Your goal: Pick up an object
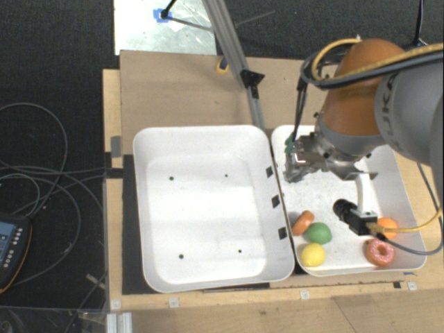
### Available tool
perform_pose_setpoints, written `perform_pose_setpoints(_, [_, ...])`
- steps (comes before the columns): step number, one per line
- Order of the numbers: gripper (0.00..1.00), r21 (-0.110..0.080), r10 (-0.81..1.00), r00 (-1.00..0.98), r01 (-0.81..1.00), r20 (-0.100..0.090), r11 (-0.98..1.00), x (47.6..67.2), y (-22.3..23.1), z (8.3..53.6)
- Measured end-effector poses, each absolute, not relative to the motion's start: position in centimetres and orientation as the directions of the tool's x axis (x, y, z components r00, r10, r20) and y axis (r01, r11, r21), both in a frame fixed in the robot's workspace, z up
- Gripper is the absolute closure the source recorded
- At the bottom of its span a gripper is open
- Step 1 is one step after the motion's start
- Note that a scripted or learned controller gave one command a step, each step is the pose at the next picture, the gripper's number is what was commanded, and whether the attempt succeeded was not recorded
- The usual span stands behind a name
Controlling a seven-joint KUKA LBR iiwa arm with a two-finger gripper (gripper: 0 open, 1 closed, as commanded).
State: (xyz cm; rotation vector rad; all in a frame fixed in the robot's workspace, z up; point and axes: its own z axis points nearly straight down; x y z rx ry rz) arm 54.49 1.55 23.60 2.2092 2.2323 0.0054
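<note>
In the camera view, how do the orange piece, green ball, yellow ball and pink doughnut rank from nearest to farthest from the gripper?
From the gripper:
1. Orange piece, directly below it in the view.
2. Green ball, slightly lower and right.
3. Yellow ball, below the green one.
4. Pink doughnut, far lower right.

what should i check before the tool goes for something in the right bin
1. Things in the right bin: ok, green ball, yellow ball, orange piece, pink ring.
2. Tool over that bin: ok, near its far left corner.
3. Tool above a target: not ok, all lie nearer the front.
4. Green ball free to grasp: not ok, orange piece and yellow ball close beside it.
5. Tool already carrying something: cannot tell.
</note>
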Motion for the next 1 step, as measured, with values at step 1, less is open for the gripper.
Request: perform_pose_setpoints(1, [1.0,0.002,1.0,-0.011,1.0,0.002,0.011,55.7,6.51,22.66])
